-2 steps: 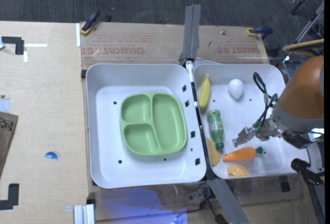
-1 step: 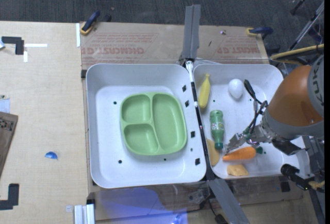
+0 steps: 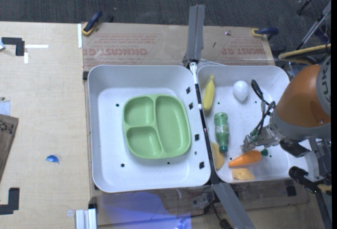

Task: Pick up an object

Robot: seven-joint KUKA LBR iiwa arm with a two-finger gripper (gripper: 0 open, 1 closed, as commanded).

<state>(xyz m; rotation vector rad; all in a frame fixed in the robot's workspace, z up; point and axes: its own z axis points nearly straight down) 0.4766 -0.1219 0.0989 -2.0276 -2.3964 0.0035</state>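
Hand (image 3: 254, 143) hung low just above the carrot (image 3: 246, 159), seemingly poised to grasp it, though its grip state could not be told.

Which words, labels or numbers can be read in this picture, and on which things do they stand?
Red print on the cardboard sheet behind the bins: upside down and blurred, so I cannot read it surely.
Label on the green bottle in the right bin: too small to read.
Nothing else shows readable text.
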